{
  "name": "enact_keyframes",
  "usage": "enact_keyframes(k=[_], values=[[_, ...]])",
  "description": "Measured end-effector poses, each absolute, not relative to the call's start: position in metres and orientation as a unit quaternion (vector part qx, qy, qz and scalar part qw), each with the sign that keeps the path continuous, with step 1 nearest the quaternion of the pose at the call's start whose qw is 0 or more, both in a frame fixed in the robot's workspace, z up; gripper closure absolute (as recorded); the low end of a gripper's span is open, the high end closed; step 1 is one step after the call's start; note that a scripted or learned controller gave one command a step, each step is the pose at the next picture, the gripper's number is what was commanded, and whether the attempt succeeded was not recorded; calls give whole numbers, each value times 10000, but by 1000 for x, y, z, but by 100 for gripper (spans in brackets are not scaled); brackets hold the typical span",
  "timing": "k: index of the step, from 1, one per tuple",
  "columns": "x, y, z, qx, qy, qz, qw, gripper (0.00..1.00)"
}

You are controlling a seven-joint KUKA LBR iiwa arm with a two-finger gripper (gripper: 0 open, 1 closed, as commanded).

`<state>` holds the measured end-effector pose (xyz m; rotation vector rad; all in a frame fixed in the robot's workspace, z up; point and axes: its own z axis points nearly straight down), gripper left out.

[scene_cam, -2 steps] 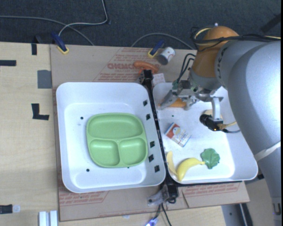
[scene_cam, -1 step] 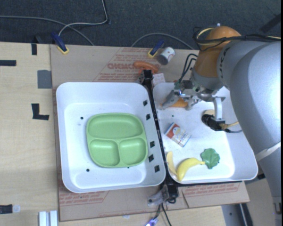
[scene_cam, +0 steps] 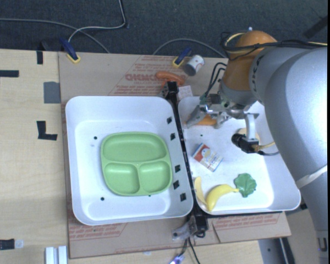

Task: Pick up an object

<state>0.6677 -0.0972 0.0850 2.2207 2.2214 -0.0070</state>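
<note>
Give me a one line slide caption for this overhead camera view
Robot arm's gripper low over the right bin near an orange item, with banana, broccoli, small packet; green tray in left bin.

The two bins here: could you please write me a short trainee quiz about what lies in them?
1. True or false: the green plate lies in the left bin.
2. Which thing lies nearest the banana in the right bin?
A. the broccoli
B. the small box
C. the orange piece
3. Fill in: the claw is over the right bin's ____ end, the end away from the banana.

Key: 1 true; 2 A; 3 far.
</note>
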Motion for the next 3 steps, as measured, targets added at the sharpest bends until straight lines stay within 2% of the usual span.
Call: enact_keyframes(k=[3], values=[[668,-109,85,7064,7078,-7,-18,0]])
